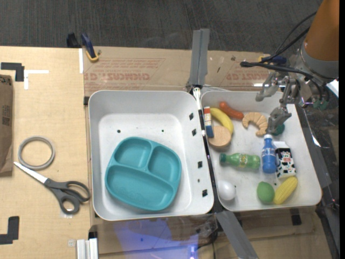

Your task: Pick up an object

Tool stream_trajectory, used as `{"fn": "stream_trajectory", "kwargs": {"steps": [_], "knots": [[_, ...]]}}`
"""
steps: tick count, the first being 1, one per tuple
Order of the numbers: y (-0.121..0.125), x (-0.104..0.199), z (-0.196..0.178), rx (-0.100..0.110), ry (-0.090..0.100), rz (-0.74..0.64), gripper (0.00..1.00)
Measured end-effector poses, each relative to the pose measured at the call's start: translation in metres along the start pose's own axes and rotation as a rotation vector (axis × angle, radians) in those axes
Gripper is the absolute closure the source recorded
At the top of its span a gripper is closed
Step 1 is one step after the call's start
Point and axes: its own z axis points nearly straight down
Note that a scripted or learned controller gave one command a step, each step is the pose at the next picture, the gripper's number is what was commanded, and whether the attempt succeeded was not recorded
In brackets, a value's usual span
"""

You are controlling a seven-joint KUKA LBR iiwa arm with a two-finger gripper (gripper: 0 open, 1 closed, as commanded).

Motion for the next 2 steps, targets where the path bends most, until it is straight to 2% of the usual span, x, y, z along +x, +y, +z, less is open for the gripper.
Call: {"fn": "stream_trajectory", "kwargs": {"steps": [1,2], "knots": [[-0.049,0.007,0.169,0.004,-0.01,-0.082,0.0],[0.013,0.062,0.194,-0.002,0.001,-0.116,0.0]]}}
